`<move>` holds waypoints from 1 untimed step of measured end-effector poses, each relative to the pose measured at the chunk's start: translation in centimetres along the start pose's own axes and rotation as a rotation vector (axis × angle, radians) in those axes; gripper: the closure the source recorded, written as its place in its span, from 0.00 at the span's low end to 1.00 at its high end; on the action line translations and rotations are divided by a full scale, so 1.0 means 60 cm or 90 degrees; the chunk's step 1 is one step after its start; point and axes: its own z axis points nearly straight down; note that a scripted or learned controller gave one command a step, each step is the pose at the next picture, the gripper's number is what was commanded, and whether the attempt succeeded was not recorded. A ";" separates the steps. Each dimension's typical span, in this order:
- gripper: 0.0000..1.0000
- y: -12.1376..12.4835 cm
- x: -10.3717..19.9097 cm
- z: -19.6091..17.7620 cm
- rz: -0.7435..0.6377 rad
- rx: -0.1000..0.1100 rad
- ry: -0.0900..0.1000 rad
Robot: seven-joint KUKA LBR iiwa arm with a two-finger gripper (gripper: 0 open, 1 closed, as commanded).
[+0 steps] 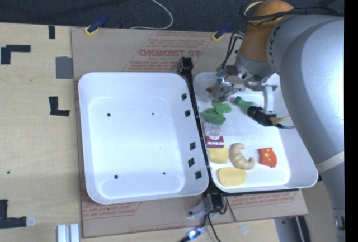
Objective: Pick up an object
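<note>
The gripper [225, 85] hangs low over the far left corner of the right bin [299, 176]; whether its jaws are released or clenched, I cannot tell. Just near it lies a green leafy object [216, 112]; a croissant [240, 155] lies nearer.

The arm [313, 67] runs off the right edge and covers the right bin's [296, 176] far corner and right rim. The claw [224, 87] is too small and blurred to read. The green thing [215, 112] below it may be a leaf; its shape is unclear.
</note>
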 end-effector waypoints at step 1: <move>1.00 0.001 -0.046 0.027 0.000 0.002 0.004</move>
